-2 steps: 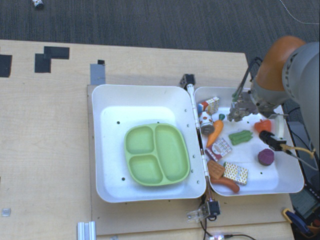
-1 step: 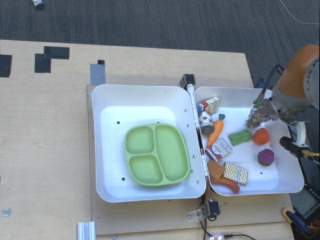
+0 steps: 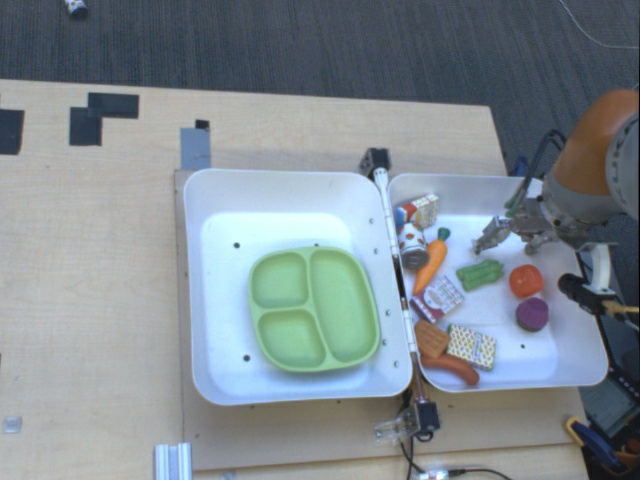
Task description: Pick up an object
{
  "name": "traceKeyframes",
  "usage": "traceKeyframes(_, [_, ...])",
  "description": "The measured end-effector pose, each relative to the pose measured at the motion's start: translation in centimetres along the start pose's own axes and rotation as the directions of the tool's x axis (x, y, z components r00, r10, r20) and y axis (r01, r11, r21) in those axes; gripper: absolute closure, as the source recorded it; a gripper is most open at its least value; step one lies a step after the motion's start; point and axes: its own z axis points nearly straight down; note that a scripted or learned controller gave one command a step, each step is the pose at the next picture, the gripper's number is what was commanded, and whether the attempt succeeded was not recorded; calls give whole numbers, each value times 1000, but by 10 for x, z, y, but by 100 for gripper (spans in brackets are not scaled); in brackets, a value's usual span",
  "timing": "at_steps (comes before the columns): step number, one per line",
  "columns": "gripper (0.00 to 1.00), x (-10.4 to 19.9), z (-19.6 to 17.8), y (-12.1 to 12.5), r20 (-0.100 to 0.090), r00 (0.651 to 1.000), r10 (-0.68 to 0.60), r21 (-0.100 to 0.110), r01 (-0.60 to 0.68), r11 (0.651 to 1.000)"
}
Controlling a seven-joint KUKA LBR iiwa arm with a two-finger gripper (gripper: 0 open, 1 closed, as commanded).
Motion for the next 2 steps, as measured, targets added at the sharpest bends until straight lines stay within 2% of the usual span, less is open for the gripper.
traceKeyframes(1, [0,47,-2,-58,-1,1000,2,-2,-2,1000])
traceKeyframes(2, [100,47,-13,-56,0,1000,1,-8,-1,1000])
